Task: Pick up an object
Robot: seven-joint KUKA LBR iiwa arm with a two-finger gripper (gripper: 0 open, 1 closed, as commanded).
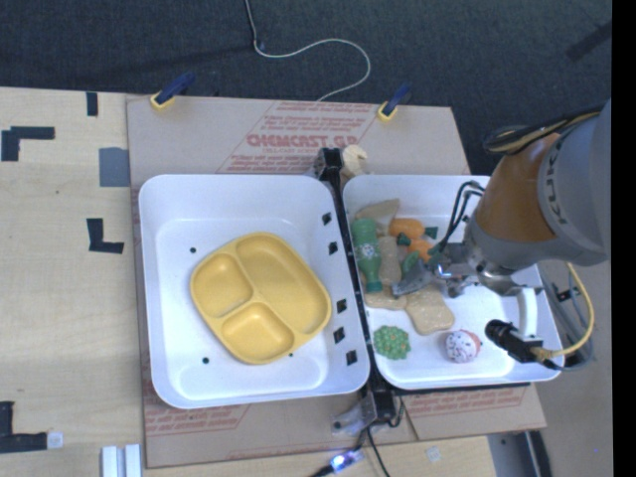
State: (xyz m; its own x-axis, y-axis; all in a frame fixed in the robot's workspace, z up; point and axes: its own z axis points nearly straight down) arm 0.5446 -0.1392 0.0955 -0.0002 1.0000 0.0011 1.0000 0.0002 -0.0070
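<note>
The right bin [467, 371] holds several small objects: a green bottle [367, 249], an orange piece [407, 231], a tan flat piece [430, 313], a green knobbly ball [392, 342] and a white speckled ball [462, 346]. My gripper [415, 282] reaches in from the right and hangs low over the middle of this pile, just above the tan piece and right of the green bottle. Its dark fingers point left. Nothing is visibly lifted between them.
The left bin [169, 266] holds a yellow divided tray [260, 296]. A black divider clamp [330, 161] sits where the two bins meet at the back. The grey arm with its orange band [517, 202] covers the right bin's right side.
</note>
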